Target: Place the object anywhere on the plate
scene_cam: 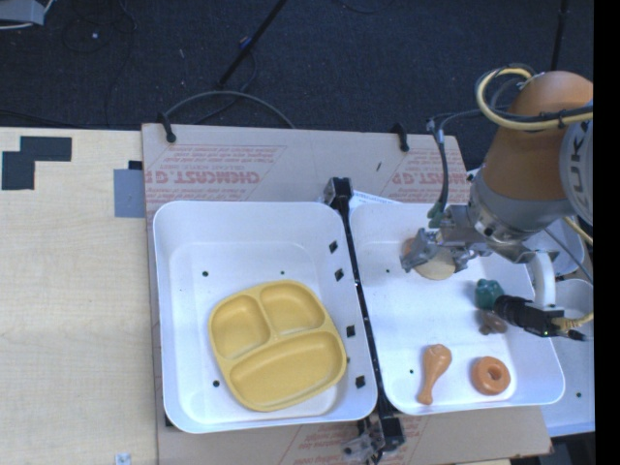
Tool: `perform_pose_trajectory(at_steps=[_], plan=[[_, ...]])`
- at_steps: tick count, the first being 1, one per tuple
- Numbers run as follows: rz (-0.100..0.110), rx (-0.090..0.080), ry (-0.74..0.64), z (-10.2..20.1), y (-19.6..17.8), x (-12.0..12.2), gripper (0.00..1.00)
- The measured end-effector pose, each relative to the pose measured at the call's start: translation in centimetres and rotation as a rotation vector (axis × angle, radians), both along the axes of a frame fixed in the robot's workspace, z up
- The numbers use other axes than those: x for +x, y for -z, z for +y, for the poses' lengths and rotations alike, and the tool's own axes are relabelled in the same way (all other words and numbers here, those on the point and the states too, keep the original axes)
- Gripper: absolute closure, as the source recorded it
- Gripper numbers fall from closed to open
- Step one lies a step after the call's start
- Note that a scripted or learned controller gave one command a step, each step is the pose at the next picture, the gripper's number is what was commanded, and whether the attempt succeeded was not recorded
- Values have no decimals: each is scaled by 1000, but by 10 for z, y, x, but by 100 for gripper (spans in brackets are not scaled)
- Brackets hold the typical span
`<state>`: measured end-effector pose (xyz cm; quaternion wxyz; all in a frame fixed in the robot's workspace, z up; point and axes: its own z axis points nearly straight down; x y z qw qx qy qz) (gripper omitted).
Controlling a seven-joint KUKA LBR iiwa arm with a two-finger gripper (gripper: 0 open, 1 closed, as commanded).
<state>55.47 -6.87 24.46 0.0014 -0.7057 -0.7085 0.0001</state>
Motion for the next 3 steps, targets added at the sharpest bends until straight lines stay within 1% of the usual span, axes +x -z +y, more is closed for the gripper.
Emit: perform_pose_trajectory(at_steps=[1,2,3], plan=[[3,0,0,54,12,6,100],[1,0,-1,114,17,16,100],[0,-1,0,156,16,44,100]])
